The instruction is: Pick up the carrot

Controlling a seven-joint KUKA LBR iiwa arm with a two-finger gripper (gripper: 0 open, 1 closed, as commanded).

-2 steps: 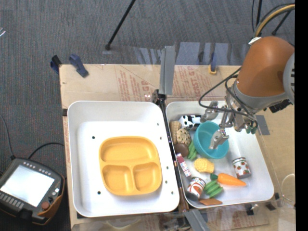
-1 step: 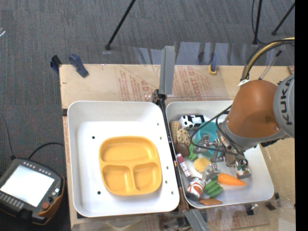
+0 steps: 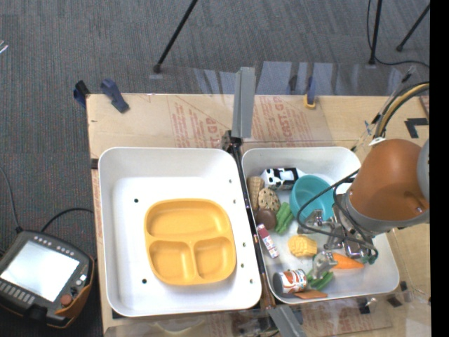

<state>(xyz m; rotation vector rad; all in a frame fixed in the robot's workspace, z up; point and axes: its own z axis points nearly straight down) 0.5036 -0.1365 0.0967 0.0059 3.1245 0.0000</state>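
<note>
End effector (image 3: 342,253), grip unreadable, touches the carrot (image 3: 348,261) in the right bin (image 3: 382,281).

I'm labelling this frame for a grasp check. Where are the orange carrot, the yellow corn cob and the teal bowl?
Orange carrot (image 3: 349,261): camera view, middle of its visible length.
Yellow corn cob (image 3: 302,245): camera view, centre of the kernels.
Teal bowl (image 3: 313,194): camera view, inner wall.

Slanted overhead view of both bins (image 3: 112,188)
</note>
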